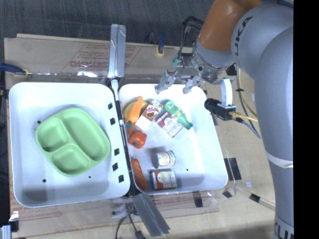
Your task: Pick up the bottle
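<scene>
The bottle (177, 115) is green with a red and white label and lies on its side in the right bin (209, 148), near its back. My gripper (175, 87) hangs over the bin's back edge, above and a little behind the bottle. Its two grey fingers (162, 85) are spread apart with nothing between them.
The right bin also holds a yellow banana (132, 108), a small carton (150, 113), an orange pepper (138, 139), a carrot (139, 174) and two cans (164, 159). A green divided plate (73, 141) lies in the left bin (30, 183).
</scene>
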Controlling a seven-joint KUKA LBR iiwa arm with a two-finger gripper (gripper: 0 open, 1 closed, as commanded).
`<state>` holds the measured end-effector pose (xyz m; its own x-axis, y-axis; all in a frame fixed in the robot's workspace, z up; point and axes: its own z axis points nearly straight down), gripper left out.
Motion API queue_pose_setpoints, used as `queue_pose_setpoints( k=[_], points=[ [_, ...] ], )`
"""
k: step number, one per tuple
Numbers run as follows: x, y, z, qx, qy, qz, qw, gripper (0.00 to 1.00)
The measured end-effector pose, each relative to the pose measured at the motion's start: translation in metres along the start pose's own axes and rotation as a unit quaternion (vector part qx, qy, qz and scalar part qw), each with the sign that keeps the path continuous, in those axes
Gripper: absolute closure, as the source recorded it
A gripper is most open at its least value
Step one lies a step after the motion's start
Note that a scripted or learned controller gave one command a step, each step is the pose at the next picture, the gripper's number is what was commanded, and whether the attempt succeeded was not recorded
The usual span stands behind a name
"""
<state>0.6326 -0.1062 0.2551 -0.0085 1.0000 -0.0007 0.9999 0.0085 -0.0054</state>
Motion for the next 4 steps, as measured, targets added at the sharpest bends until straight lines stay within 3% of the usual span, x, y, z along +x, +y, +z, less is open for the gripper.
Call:
queue_pose_setpoints(
  k=[1, 2, 3, 4],
  points=[
    [-0.004, -0.044, -0.023, -0.001, 0.000, -0.028, 0.9996, 0.00],
    [-0.060, 0.007, 0.044, -0.001, 0.000, -0.073, 0.9973, 0.00],
    [-0.101, -0.002, 0.079, -0.001, 0.000, -0.116, 0.9932, 0.00],
    [-0.103, 0.027, 0.154, -0.005, -0.001, -0.130, 0.9916, 0.00]
  ],
)
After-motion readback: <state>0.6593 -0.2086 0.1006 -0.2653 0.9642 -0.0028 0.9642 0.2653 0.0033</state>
